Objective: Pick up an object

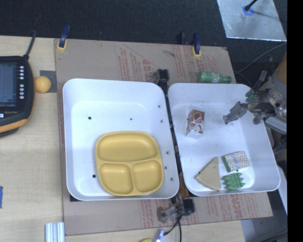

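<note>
- The gripper [236,113] is seen over the top right part of the right bin [217,97]. It cannot be told how it stands.
- A small brown and white packet [195,122] is found left of it, apart.
- A yellow divided tray [129,162] is placed in the left bin [81,105].
- A tan wedge [209,175], a green toy [233,181] and a patterned card [236,161] are grouped at the right bin's near edge.

The arm [278,92] is cut off at the right, so little more than its wrist shows. The hand [235,113] is small and dark against the right bin [260,135], and whether its fingers are apart or together is too fine to tell. The print on the small packet [195,122] is too small to read. The handheld screen unit [7,97] runs past the left edge. At the bottom edge, a metal piece [54,231] on the desk [25,185] is cropped.
</note>
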Controlling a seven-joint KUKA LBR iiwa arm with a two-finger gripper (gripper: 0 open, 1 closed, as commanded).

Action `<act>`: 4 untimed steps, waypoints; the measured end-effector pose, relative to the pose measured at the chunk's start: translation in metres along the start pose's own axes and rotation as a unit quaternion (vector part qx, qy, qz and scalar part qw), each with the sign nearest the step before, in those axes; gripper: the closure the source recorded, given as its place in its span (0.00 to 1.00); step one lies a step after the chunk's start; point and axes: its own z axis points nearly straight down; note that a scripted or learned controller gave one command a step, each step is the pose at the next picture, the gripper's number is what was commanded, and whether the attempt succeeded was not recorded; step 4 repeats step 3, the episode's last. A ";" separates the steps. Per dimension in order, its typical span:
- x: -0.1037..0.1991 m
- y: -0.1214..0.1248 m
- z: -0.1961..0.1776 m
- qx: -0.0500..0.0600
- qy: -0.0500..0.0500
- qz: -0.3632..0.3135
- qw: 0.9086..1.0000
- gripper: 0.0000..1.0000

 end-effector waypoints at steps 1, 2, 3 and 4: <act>0.042 0.062 0.123 -0.009 -0.001 0.001 1.000 0.00; 0.067 0.068 0.139 -0.001 0.000 0.000 1.000 0.00; 0.066 0.068 0.129 0.000 0.000 -0.001 1.000 1.00; 0.066 0.068 0.129 0.000 0.000 -0.001 1.000 1.00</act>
